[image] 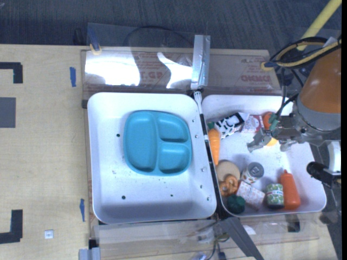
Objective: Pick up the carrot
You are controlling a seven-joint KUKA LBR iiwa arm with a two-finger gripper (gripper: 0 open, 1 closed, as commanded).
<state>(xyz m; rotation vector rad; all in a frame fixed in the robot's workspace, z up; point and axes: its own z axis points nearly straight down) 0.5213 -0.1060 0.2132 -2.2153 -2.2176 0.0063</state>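
The carrot (214, 145) is orange and lies lengthwise along the left wall of the right bin (317, 161), near the divider. My gripper (269, 142) hangs over the middle of that bin, well to the right of the carrot and apart from it. Its fingers (256, 142) stand open with nothing between them. The grey arm with its orange band (324, 88) comes in from the right.
The left bin (103, 145) holds a blue divided plate (157, 142). Around the gripper in the right bin lie a cow-patterned item (230, 122), a small can (254, 171), an orange bottle (290, 189), a green jar (275, 195) and a round snack (229, 172).
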